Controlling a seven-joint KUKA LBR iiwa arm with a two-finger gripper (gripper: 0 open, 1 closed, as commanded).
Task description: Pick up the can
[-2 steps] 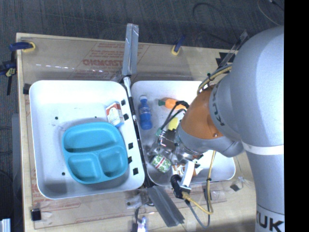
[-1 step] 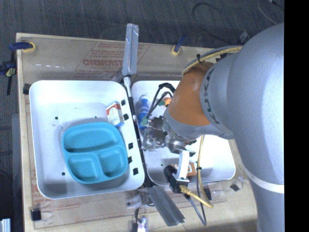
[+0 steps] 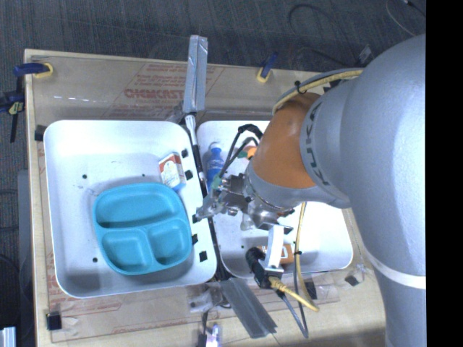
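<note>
The can (image 3: 171, 170), small with a red and white label, lies in the left bin (image 3: 72, 157) near its right wall, just behind the far edge of the blue divided plate (image 3: 141, 226). My gripper (image 3: 219, 204) hangs low over the divider between the two bins, to the right of and a little nearer than the can, and apart from it. The big grey arm with its orange band (image 3: 286, 154) covers most of the right bin (image 3: 329, 248).
A blue bottle (image 3: 214, 161) lies at the left side of the right bin, just behind the gripper. Something small and orange (image 3: 287, 251) peeks out under the wrist. The blue plate takes up the middle of the left bin.
</note>
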